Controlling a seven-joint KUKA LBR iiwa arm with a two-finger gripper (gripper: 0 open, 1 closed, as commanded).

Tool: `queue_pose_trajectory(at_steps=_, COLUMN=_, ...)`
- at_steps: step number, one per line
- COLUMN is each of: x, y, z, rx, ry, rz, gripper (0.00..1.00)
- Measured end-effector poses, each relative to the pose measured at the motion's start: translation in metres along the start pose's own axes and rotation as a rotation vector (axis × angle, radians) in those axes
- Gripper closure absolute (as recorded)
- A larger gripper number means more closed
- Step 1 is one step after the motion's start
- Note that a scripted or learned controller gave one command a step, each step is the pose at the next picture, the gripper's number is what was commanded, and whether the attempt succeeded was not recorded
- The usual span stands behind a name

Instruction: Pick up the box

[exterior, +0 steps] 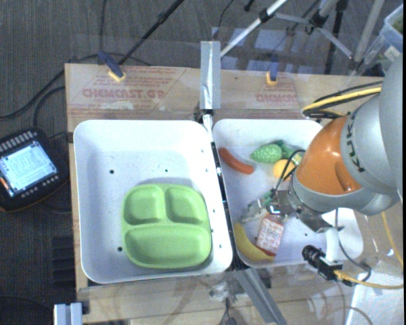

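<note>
The box [270, 235] is a small red and white carton lying in the right bin [228, 135], near its front wall and partly over a banana. My gripper [269, 207] hangs just above the box's far end, reaching in from the right under the orange wrist band. The big grey and orange wrist covers much of the bin's right half.
A yellow banana [249, 246] lies along the right bin's front left corner. A red sausage [236, 161], a green leafy toy [267, 153] and a yellow fruit [281, 169] sit toward the back. The left bin [95, 141] holds a green divided tray [166, 226].
</note>
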State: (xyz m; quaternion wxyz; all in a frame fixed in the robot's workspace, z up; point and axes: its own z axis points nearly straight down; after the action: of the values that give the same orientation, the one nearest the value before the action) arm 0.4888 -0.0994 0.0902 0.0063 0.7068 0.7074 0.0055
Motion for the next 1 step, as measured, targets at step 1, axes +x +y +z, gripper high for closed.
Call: queue_pose_trajectory(at_steps=1, x=0.0007, y=0.0001, z=0.0000, rx=0.000, ry=0.000, rz=0.077, gripper=0.00)
